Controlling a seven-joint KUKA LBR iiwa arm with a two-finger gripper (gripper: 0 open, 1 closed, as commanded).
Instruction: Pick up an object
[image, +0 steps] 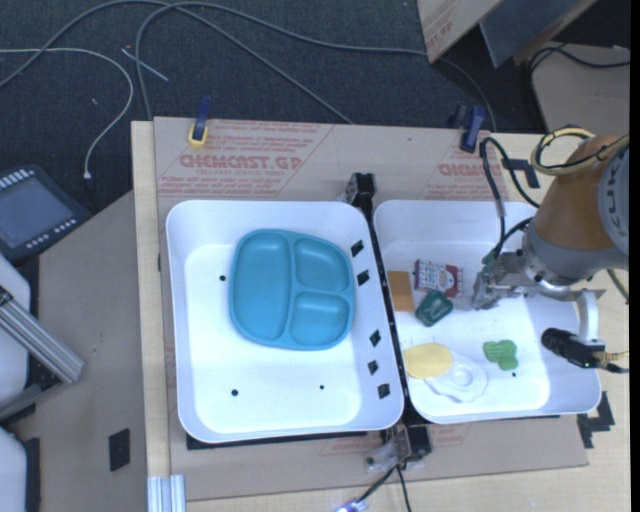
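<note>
In the right bin lie several small objects. A red and white packet sits beside a tan block, with a dark green piece just below them. Toward the front are a yellow piece, a white fried-egg toy and a bright green piece. My gripper hangs low over the bin's middle, just right of the dark green piece and the packet and above the bright green piece. I see no object in it.
The left bin holds a blue divided plate. A black-clipped divider separates the bins. The grey arm with its orange band covers the right bin's right side. Cables trail at the back right.
</note>
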